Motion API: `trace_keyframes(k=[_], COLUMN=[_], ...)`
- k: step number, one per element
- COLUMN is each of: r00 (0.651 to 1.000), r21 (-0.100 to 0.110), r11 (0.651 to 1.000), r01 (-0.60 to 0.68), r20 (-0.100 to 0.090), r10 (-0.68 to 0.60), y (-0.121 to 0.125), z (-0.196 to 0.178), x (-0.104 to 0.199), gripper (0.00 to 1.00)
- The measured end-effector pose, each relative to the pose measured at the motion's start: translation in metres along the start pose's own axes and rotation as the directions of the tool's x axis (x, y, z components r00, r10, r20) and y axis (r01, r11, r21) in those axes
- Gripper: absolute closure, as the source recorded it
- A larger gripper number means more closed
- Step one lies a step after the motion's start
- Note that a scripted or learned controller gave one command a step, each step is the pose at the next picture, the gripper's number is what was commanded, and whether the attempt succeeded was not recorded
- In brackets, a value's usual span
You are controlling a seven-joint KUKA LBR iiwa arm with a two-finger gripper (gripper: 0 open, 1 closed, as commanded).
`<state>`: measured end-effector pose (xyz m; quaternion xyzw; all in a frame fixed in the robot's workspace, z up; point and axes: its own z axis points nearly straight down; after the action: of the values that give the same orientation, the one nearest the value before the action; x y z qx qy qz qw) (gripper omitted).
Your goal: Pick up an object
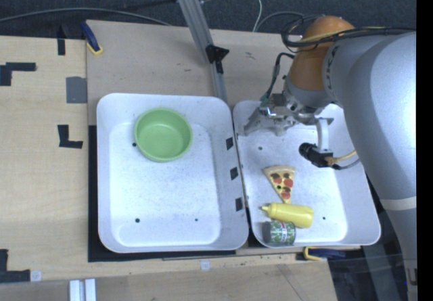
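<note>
Sitting in the left bin (pixel 108 178), toward its far left part, a green bowl (pixel 163 134) rests upright and well apart from everything else. The right bin (pixel 362 222) holds three small things: a pizza slice toy (pixel 282 182) lies flat near the middle, a yellow mustard bottle (pixel 289 212) lies on its side just nearer the camera, and a green can (pixel 279 233) sits touching the bottle at the bin's near edge. A grey pole (pixel 193 12) slants down from the top of the view to the far end of the strip between the two bins. The arm's grey bulk covers the right bin's right side, with the orange band (pixel 314 56) above the wrist. The gripper (pixel 270 116) hangs over the far left corner of the right bin; whether it is open or closed cannot be told, and nothing is seen held in it. The pizza slice toy lies nearest it, toward the camera, apart from it; the bottle and can are farther on.
</note>
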<state>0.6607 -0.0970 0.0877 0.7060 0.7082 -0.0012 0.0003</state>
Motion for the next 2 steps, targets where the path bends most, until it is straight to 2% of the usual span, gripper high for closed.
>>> trace_keyframes(k=[1, 2], r00=[1.000, 1.000], r21=[0.001, -0.004], r11=[1.000, 1.000], r01=[0.001, -0.002], r20=[-0.001, -0.002], r10=[-0.001, 0.002], y=[0.000, 0.000], z=[-0.011, -0.055], x=[0.001, -0.004], gripper=[1.00, 1.00])
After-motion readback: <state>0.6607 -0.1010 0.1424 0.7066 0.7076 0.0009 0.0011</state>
